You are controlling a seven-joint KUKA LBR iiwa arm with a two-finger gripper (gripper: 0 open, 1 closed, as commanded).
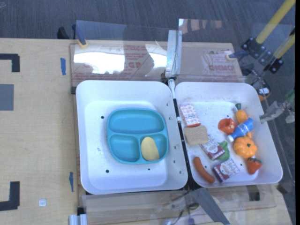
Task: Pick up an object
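Since the toys [245, 146] are packed close in the right bin [211, 109], the yellow lump [150, 149], alone in the blue tray [136, 123] in the left bin [93, 125], is best gripped from above. The pincer's state cannot be told.

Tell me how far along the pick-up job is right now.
Possibly done: a yellow lemon-like toy already lies in the blue divided plate in the left bin. In hand: nothing visibly gripped. Left: the right bin holds the pumpkin, sausage, blue bottle and other toys to pick.
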